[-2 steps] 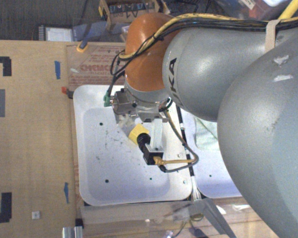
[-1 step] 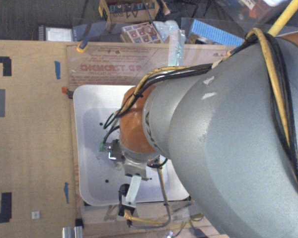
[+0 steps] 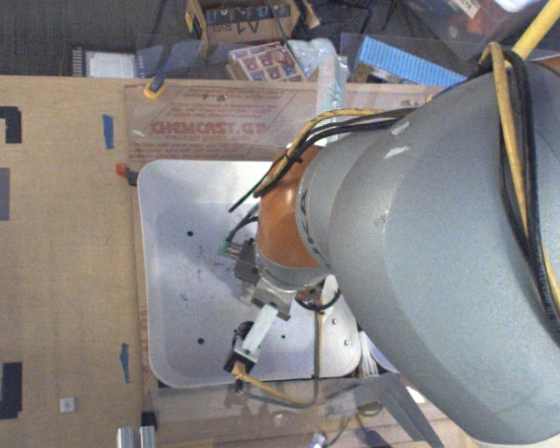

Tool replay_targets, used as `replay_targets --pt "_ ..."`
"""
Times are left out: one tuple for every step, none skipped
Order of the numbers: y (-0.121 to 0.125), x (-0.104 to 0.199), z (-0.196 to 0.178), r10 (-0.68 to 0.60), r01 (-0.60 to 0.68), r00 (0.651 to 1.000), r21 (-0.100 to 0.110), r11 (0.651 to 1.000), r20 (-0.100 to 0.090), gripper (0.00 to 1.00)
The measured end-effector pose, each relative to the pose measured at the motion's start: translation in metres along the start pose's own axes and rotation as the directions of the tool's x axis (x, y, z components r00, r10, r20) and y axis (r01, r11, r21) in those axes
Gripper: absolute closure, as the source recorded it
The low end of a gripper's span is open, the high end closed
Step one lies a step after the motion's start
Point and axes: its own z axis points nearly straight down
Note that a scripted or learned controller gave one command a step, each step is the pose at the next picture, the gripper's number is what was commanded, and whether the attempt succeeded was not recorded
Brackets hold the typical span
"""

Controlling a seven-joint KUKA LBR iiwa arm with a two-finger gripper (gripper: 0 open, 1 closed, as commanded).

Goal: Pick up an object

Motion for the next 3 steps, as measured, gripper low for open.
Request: replay_targets --pt "-0.021 0.03 -0.012 -0.177 0.177 0.984 -0.001 0.984 0.01 1.0" --pt "0.034 0.076 0.001 -0.285 0.285 0.959 0.0 0.959 0.009 1.0" --pt "0.034 0.076 -0.009 -0.286 0.286 0.958 0.001 0.958 0.01 1.0"
